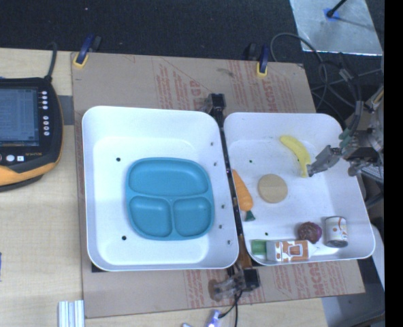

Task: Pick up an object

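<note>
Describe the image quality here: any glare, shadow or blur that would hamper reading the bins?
Camera view: lighting is even and soft; the left bin is bright white, nearly washed out at its left wall, with a faint shadow inside its upper rim. The blue tray and banana read clearly. The tool at the right bin looks slightly soft, its detail hard to resolve.
</note>
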Available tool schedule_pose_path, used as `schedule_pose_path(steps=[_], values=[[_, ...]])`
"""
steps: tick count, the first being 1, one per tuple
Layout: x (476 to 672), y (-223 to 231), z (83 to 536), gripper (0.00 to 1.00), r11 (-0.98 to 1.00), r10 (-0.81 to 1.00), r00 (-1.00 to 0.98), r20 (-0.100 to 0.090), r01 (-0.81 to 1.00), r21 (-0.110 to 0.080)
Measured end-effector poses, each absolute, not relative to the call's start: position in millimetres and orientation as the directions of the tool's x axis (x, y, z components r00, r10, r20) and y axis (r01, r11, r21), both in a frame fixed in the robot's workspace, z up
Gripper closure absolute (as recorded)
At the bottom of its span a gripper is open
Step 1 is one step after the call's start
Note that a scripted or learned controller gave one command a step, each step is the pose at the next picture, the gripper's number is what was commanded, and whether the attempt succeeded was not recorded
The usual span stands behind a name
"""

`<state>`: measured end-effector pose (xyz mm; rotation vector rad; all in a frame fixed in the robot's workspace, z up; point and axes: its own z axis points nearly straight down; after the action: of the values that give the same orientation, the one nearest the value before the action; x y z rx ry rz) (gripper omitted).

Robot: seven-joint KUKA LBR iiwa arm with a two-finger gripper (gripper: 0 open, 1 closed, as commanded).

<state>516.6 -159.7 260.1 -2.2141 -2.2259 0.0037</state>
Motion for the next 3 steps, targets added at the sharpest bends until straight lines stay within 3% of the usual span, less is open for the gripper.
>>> schedule_pose_path(steps=[1, 3], values=[[581.5, -203, 187, 0.00, 0.004, 1.000, -0.004, -0.002, 1.000, -0.005], [621.9, -212, 107, 0.00, 0.007, 1.000, -0.007, -0.004, 1.000, -0.002]])
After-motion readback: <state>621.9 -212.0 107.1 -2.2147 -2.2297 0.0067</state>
